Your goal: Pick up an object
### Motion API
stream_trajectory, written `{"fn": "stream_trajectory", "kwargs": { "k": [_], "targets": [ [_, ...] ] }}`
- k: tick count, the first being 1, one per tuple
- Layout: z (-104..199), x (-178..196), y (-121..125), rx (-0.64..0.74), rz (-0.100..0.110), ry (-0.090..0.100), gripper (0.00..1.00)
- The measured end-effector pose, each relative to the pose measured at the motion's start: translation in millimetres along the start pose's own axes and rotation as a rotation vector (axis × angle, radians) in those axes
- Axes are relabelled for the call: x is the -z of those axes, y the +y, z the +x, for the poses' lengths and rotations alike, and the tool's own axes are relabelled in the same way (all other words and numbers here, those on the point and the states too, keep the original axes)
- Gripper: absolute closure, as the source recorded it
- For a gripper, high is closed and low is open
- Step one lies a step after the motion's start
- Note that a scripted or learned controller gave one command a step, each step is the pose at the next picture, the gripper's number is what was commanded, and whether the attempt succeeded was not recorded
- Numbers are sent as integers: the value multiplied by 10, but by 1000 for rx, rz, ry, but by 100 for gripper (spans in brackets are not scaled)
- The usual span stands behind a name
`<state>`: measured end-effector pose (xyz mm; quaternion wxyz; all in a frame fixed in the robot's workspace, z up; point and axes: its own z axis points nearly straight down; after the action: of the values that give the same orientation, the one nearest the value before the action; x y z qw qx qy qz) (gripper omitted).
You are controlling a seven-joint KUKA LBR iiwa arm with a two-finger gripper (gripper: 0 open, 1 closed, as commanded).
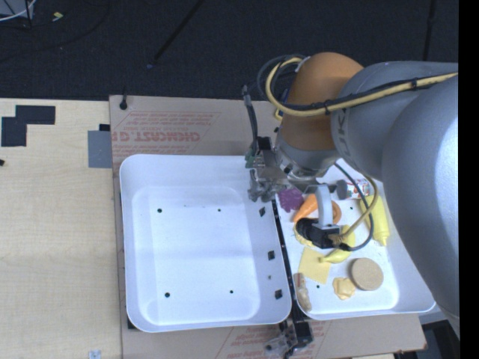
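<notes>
My gripper (260,182) hangs at the back of the wall between the two bins, just left of the objects in the right bin (408,299). Closest to it is a purple piece (290,199), with an orange piece (307,209) beside that. Further forward lie a pale yellow block (314,265), a round tan disc (367,274) and a small tan lump (343,288). A long yellow piece (380,220) lies along the right side, partly under the arm. I see nothing held in the gripper.
The left bin (135,200) sits beside the right one, sharing a middle wall (278,268). A small brown piece (299,282) rests by that wall. The big grey arm (404,140) covers the right bin's back and right side.
</notes>
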<state>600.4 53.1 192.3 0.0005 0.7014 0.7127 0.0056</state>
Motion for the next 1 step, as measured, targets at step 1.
{"fn": "stream_trajectory", "kwargs": {
  "k": [1],
  "targets": [
    [257, 2218, 373, -13, -8, -5, 100]
  ]
}}
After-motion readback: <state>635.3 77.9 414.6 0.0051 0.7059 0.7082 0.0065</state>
